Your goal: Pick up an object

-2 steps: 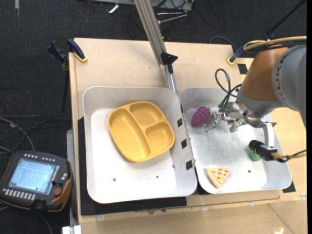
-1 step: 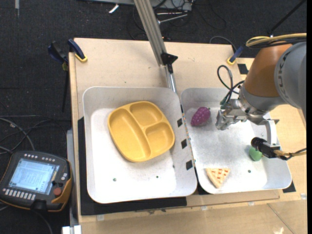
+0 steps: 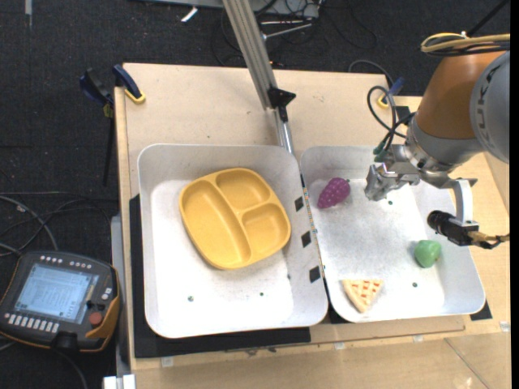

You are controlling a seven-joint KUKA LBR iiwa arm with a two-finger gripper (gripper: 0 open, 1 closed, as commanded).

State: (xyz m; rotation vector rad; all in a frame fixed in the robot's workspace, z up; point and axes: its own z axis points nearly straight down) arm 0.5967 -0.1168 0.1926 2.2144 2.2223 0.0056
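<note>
In the right bin [image 3: 389, 241] lie a purple bunch of grapes [image 3: 333, 191] at the upper left, a green round object [image 3: 427, 253] at the right, and a waffle-patterned pizza slice [image 3: 362, 292] near the front. My gripper [image 3: 378, 186] hangs over the bin's upper part, just right of the grapes and apart from them. Nothing shows between its fingers.
The left bin [image 3: 162, 241] holds a yellow divided plate [image 3: 235, 215]. A slanted metal pole [image 3: 251, 43] rises from between the bins. A teach pendant [image 3: 53, 298] lies off the bench at lower left. Cables run by the arm's wrist [image 3: 454, 225].
</note>
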